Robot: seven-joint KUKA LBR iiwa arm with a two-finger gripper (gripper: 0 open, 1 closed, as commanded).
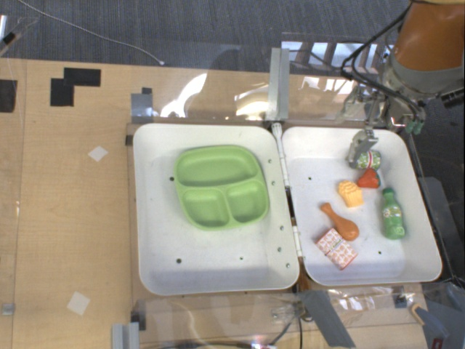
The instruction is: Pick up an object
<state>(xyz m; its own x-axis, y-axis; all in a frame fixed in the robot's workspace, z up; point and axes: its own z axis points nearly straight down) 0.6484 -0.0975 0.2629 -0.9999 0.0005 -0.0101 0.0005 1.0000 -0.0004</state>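
Objects to pick: five small toy items lie in the right white bin [414,264], all toward its middle and right side.
Can: a small silver can with a red and green label [365,158] sits near the far right part of that bin, directly under the tool.
Red piece: a small red toy [369,179] lies just in front of the can, touching or nearly touching it.
Fries: a yellow toy portion of fries [351,193] lies just left of the red piece.
Bottle: a green toy bottle [392,214] lies on its side near the bin's right wall.
Drumstick: an orange-brown toy chicken leg [341,222] lies near the bin's centre, slanting.
Box: a small pink patterned box [336,249] lies just in front of the drumstick.
Tool: the tool [367,138] hangs over the can, at or just above its top; whether its fingers are apart or together cannot be told.
Arm: grey with an orange band, entering from the upper right.
Left bin: the left white bin [156,267] holds a light green divided plate [220,186] with three compartments.
Counter: a pale wooden counter [58,217] carries both bins side by side.
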